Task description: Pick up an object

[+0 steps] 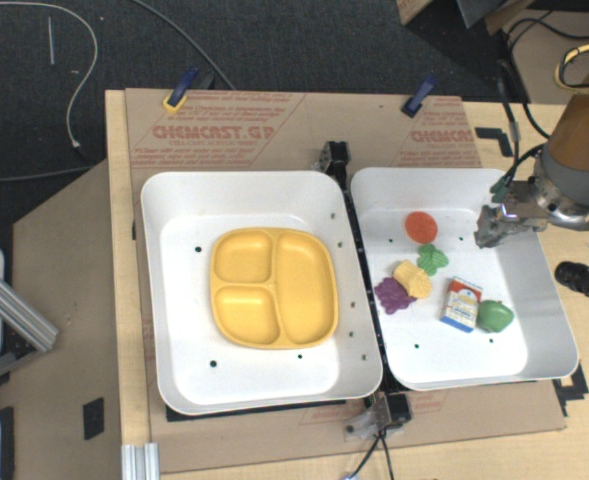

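Gripper (491, 226) above right bin (544, 358), grip state unclear | nearest: red tomato toy (421, 227) | risk: clustered toys, green one (433, 259) adjacent, could deflect a grasp

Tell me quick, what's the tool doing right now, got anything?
Tool: cannot be told whether open or closed; nothing seen in it. It sits above the right bin, right of the orange-red toy.
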`<state>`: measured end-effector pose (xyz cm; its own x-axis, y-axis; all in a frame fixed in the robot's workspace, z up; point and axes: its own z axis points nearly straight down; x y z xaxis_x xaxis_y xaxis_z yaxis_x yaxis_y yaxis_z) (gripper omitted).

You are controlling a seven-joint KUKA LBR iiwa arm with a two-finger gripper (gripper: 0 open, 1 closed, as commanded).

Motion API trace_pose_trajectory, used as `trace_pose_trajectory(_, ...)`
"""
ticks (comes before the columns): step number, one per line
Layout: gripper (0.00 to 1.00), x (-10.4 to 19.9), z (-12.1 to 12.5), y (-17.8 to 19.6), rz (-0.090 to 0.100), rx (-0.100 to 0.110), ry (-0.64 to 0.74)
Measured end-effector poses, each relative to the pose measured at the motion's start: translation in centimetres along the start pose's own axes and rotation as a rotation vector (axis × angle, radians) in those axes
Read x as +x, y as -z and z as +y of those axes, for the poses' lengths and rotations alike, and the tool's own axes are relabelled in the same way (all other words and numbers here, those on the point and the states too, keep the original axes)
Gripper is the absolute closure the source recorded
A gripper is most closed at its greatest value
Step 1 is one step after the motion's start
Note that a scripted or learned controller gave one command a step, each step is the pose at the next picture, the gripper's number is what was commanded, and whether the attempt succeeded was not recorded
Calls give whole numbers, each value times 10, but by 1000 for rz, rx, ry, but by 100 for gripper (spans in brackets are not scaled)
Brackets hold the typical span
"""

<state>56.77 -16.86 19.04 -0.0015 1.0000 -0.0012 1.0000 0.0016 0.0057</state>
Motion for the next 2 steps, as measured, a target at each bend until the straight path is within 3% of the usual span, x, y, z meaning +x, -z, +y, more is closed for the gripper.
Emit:
trace_pose_trajectory(1,100,0,1,43,0,0,0)
trace_pose_trajectory(2,100,60,-1,34,4,8,4)
